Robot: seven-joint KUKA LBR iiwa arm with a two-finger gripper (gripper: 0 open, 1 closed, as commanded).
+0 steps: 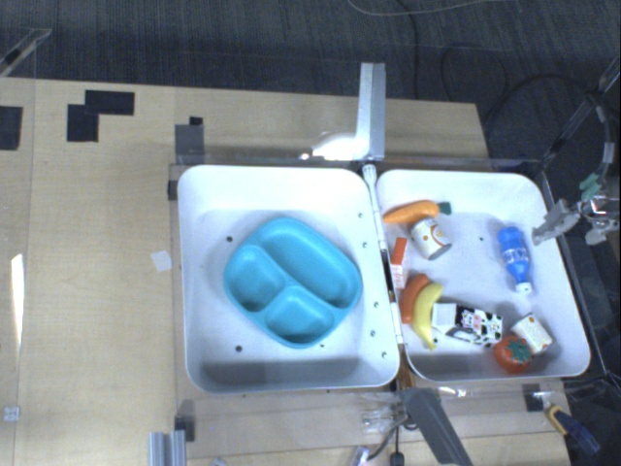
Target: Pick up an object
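Note:
The right bin [485,184] holds several small objects. An orange carrot [411,211] lies at its far left, with a small can [432,238] just below it. A blue bottle [514,254] lies toward the right side. A yellow banana [426,314] rests against an orange piece [413,290] by the left wall. A black-and-white packet [470,322] lies near the front, beside a red tomato [510,354] and a small white cup [534,332]. My gripper [563,223] hovers at the bin's right rim, up and to the right of the blue bottle, holding nothing that I can see.
The left bin [204,260] bears a blue divided plate [291,280]. A metal post [372,110] stands behind the wall between the bins. Cables [427,8] trail over the dark floor at the back. The tan bench [87,289] stretches to the left.

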